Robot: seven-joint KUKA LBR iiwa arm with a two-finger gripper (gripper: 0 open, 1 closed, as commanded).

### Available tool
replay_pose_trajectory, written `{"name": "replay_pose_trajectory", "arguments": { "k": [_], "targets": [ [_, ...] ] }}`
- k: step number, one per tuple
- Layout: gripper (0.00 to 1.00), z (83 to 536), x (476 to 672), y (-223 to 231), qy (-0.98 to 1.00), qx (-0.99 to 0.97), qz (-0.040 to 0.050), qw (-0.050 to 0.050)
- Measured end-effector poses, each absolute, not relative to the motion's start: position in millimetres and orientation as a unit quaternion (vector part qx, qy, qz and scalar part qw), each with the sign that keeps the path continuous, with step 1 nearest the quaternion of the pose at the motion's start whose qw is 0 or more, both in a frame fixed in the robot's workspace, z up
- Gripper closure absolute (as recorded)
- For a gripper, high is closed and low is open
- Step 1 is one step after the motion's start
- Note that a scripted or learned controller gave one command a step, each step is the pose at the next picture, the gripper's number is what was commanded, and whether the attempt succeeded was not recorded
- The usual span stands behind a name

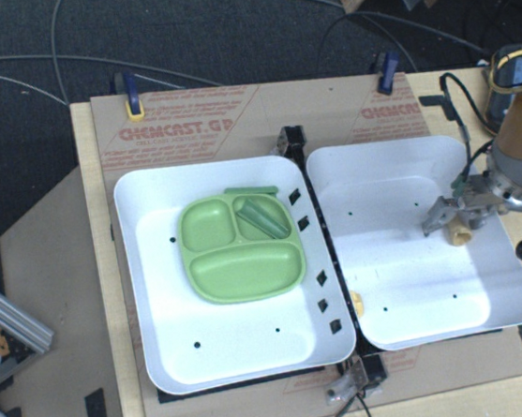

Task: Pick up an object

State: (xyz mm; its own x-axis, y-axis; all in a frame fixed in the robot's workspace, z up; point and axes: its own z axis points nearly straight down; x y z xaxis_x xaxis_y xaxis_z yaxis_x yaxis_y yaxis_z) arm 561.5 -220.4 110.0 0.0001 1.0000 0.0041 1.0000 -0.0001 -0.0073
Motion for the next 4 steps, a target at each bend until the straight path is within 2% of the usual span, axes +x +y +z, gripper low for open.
{"name": "replay_pose_trajectory", "arguments": {
  "k": [1, 3, 4],
  "targets": [
    [1.00, 125.5, 564.0, -221.4, -0.707, -0.707, -0.0007, 0.000],
    [1.00, 206.6, 570.2, -218.6, -0.707, -0.707, -0.0012, -0.003],
    [1.00, 216.5, 563.0, -166.0, -0.709, -0.705, -0.0008, 0.001]
  ]
}}
